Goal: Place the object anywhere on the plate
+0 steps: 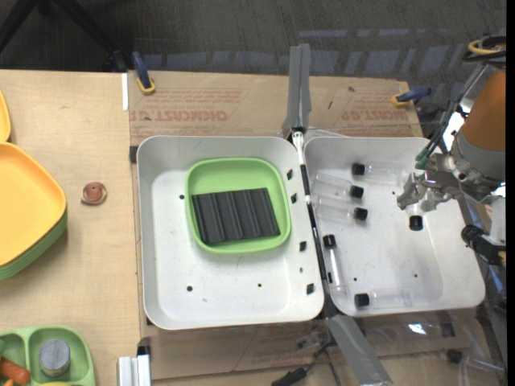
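Observation:
A green square plate lies in the left bin. On it rests a dark grey ribbed slab that covers most of its floor. Several clear vials with black caps lie scattered in the right bin, among them one at the back, one in the middle and one by the front wall. My gripper hangs over the right side of the right bin, just above a black-capped vial. I see nothing held in it.
A stack of yellow plates and a small brown knob lie on the bench to the left. A green compartment tray sits at the front left corner. Clamps hold the cardboard behind the bins.

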{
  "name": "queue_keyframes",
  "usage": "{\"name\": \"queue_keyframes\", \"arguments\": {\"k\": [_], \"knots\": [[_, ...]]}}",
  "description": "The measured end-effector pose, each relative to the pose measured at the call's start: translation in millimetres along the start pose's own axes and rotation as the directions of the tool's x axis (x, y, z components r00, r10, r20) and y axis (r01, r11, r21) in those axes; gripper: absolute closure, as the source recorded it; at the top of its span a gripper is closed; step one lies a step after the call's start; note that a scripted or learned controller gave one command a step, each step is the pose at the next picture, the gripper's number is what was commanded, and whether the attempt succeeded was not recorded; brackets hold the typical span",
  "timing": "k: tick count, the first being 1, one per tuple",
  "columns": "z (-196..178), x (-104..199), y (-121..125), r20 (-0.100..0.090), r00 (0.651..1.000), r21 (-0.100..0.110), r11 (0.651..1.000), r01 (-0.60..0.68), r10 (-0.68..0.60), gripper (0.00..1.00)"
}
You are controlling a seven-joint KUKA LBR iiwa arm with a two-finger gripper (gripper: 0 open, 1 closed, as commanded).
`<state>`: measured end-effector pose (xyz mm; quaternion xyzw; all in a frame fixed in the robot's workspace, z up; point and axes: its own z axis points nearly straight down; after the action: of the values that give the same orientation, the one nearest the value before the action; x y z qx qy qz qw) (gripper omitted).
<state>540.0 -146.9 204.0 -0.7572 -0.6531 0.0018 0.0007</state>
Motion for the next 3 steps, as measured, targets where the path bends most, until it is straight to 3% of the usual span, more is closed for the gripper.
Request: {"name": "queue_keyframes", "arguments": {"k": [1,2,3], "knots": [[16,21,-12,-0.001,0.997,0.001,0.997,0.077,-0.077,1.0],[-4,63,-16,0.0,0.985,-0.002,0.985,0.172,-0.172,1.0],[13,98,-2,0.0,0.944,-0.001,0.944,0.329,-0.329,1.0]]}}
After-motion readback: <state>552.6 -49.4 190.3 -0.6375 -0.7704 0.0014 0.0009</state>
